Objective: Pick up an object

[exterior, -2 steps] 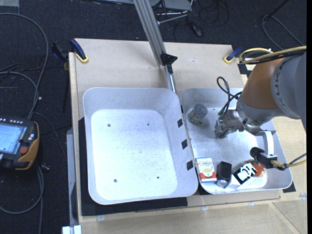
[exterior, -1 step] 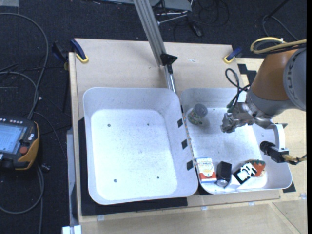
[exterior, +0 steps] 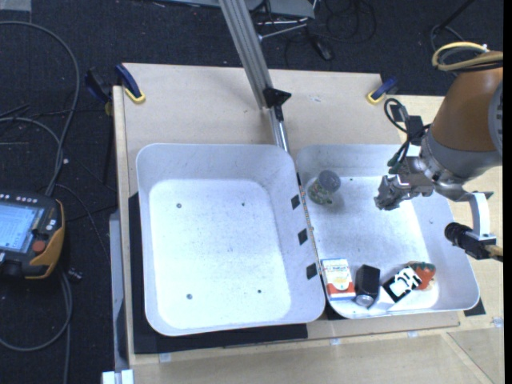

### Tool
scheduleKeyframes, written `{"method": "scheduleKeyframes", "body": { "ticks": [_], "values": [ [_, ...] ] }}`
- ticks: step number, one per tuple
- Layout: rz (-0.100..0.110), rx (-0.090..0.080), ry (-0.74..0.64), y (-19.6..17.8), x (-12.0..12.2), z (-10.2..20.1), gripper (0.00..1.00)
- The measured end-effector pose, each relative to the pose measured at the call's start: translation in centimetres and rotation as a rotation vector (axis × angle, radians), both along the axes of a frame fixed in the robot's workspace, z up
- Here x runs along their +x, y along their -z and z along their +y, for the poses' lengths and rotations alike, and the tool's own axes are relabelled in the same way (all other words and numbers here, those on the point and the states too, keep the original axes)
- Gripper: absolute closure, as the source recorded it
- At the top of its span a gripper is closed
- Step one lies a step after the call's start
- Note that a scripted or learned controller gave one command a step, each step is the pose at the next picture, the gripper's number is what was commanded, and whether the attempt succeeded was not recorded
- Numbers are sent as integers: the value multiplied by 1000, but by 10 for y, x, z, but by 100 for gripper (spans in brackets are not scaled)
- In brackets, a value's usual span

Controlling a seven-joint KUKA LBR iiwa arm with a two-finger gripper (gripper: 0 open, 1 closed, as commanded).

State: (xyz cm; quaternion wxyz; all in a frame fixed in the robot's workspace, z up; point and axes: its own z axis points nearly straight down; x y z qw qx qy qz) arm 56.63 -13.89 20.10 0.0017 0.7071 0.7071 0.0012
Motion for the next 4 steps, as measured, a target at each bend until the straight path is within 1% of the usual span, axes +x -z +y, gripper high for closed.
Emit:
{"method": "scheduleKeyframes", "body": {
  "ticks": [1, 2, 3, 4],
  "values": [
    [3, 0, 0, -16, 0, 0, 100],
    [4, 2, -5, -15, 8, 62, 100],
    [4, 2, -5, -17, 23, 115, 100],
    [5, 2, -5, -13, 19, 172, 100]
  ]
}}
